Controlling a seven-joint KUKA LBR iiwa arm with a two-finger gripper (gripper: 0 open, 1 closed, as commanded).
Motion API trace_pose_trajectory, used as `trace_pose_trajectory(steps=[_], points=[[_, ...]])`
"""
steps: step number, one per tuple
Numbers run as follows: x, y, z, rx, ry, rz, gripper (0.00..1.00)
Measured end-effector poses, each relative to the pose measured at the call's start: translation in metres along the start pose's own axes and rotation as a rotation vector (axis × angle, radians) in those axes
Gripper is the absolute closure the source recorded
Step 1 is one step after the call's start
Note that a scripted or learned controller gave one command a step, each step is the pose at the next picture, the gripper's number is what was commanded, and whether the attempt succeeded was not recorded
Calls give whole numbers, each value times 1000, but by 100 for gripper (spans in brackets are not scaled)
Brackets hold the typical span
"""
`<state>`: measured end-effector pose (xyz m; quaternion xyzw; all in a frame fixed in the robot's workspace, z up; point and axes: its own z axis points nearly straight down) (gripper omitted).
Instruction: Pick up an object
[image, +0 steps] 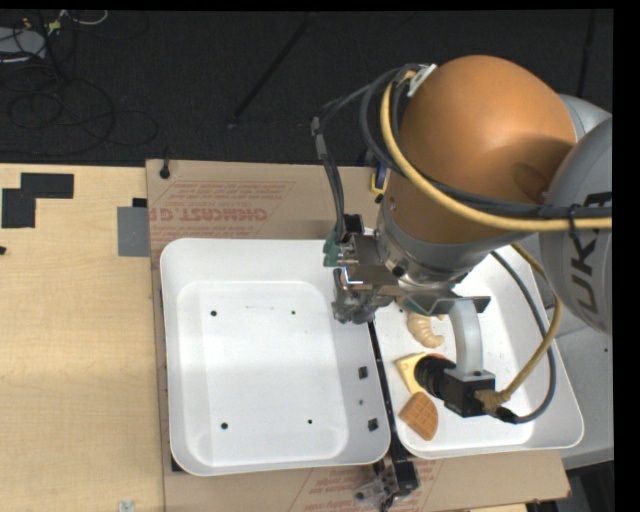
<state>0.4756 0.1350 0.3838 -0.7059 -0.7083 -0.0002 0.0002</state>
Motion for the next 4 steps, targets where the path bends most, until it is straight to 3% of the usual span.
trace_pose_trajectory(steps=[1,2,3,4], points=[[-7,0,-6,3,-1,3,100],[-53,9,14,5,-3,8,100],[-40,10,7,3,-1,3,100],[-79,-1,36,7,-3,7,100]])
